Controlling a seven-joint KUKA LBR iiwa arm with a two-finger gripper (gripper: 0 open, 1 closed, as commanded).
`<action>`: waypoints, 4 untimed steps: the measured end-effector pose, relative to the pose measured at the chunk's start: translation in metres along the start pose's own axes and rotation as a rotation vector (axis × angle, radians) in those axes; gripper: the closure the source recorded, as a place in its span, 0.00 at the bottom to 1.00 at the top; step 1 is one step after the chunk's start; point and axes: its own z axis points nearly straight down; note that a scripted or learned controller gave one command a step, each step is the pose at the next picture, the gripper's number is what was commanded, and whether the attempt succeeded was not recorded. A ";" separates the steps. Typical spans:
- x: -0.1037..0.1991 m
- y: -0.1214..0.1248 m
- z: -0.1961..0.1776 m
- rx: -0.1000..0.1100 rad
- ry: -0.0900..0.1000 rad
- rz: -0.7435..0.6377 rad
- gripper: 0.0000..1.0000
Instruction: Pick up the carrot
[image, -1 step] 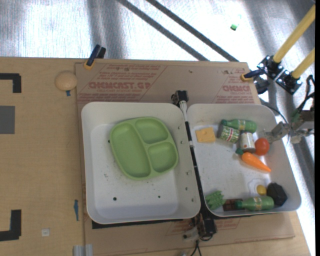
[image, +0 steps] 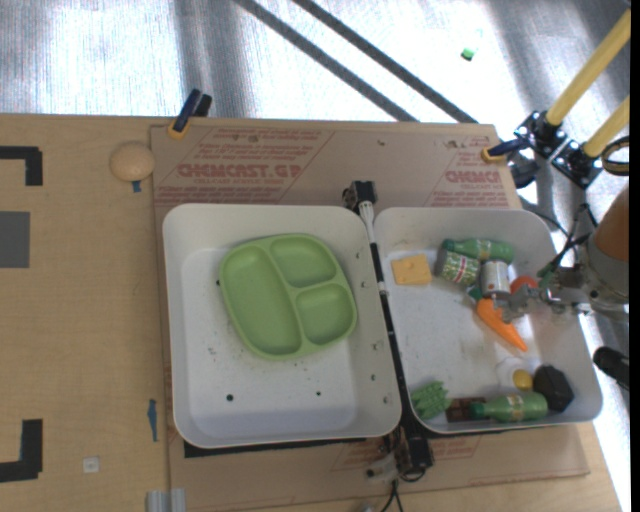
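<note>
I'm looking down on a tan wooden bench with black tape marks at its left side. A brown cardboard sheet with red lettering lies over it. Beyond the bench, grey streaked floor catches bright light, crossed by dark diagonal lines.

Bright, even overhead light; soft shadows, slight blur.

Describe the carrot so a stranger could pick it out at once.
Look in the right bin, the one without the green plate. Near its right side, just below a silver can, lies the carrot, slanting down to the right. It is the one long orange thing there; the bottles are green.
</note>
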 end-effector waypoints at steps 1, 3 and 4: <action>0.049 -0.021 0.039 0.008 -0.009 0.396 0.00; 0.056 0.016 0.040 0.009 -0.008 -0.257 0.00; 0.053 0.043 0.040 0.007 -0.009 -0.208 0.00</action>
